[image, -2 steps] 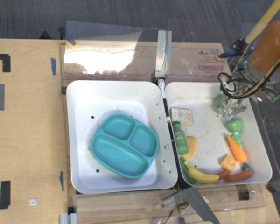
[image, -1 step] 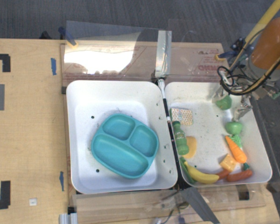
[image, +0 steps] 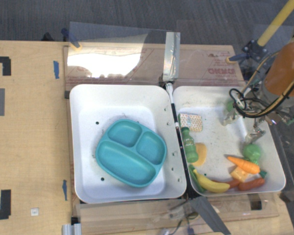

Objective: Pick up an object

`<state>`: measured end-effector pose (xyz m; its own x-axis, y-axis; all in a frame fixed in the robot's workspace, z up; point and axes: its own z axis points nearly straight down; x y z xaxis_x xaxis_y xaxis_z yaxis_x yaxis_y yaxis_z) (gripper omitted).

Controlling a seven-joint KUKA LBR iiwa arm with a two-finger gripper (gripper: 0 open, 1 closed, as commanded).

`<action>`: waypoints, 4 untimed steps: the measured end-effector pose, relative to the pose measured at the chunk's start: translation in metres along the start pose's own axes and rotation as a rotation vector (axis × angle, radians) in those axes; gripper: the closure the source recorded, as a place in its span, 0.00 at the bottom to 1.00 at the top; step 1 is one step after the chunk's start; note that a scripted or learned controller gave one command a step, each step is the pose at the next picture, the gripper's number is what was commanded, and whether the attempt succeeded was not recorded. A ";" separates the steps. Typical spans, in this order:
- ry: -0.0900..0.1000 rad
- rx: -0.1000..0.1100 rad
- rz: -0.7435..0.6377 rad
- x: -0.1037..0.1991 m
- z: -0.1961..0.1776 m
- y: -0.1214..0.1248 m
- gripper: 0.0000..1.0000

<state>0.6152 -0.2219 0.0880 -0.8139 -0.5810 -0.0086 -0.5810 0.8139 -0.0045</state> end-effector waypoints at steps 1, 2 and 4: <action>0.000 0.001 0.000 0.035 -0.002 0.049 0.00; 0.000 -0.002 0.101 -0.092 0.000 0.035 0.00; 0.006 0.000 0.274 -0.008 -0.007 0.041 0.00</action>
<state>0.5980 -0.1839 0.0949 -0.9409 -0.3388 -0.0037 -0.3388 0.9409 -0.0023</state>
